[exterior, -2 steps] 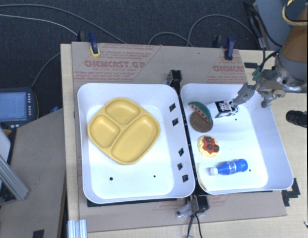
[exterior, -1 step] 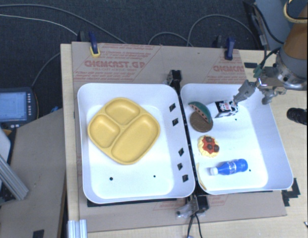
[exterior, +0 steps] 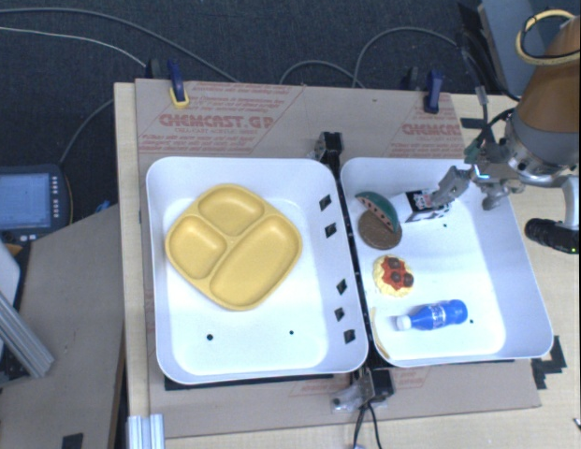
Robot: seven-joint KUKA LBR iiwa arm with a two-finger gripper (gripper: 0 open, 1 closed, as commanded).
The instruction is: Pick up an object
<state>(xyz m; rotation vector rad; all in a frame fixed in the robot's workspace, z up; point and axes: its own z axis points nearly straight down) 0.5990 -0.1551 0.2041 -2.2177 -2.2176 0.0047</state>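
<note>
Hovering at 1 o'clock of the right bin (exterior: pixel 515 279), the gripper (exterior: pixel 438 199) was seen above bare floor; whether its jaws were apart could not be told. 3 candidates were clustered by the 9 o'clock wall: brown slice (exterior: pixel 378 224), pastry (exterior: pixel 394 275), blue bottle (exterior: pixel 433 316). Open room was left at 3 o'clock.

A yellow divided plate (exterior: pixel 234 246) lies in the left bin (exterior: pixel 168 279).
</note>
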